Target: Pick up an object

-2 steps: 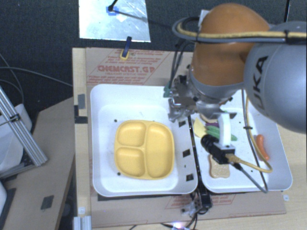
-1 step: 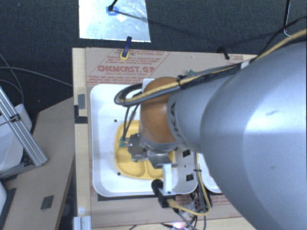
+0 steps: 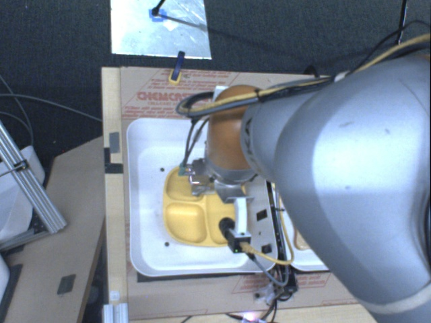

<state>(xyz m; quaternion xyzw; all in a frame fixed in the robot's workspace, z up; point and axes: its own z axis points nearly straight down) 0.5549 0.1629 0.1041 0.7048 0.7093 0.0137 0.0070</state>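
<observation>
Camera view: arm [image 3: 350, 180] reaching in from right, covering right bin [image 3: 311, 261] almost fully. Wrist with orange band [image 3: 225, 136] low over left bin [image 3: 145, 180]. Yellow tray [image 3: 185, 217] lying flat in left bin, near its middle, partly hidden under wrist. Gripper [image 3: 202, 180] down at tray's upper edge; grip state: cannot tell. Cables [image 3: 266, 247] hanging beside tray.
</observation>
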